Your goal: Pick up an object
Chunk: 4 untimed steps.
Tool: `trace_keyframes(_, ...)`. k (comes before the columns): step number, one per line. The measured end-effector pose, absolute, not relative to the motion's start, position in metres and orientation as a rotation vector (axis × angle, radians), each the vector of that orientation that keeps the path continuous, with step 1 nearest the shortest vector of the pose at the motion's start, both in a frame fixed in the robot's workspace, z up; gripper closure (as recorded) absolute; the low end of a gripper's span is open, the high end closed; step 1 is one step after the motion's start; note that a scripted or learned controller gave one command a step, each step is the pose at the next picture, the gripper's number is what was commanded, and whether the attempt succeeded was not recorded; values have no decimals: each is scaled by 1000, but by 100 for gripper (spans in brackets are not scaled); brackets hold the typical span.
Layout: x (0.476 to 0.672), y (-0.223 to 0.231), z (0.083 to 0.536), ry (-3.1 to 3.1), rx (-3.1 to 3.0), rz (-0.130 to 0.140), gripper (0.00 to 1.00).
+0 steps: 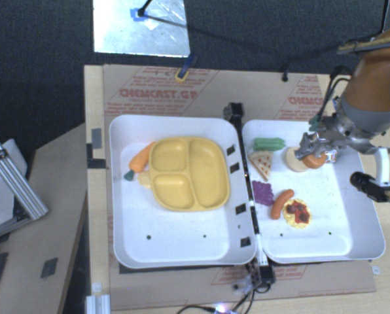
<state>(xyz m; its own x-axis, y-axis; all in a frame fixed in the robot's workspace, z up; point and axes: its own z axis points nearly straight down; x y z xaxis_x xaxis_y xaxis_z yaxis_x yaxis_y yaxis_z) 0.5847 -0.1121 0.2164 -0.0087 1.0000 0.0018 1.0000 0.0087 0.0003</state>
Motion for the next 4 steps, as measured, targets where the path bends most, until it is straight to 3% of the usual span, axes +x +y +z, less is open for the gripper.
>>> trace_keyframes(3,571,50,222,-2231,-2210,-2,100)
trace_keyframes(4,548,97,233,-2231,-2209,-2,100)
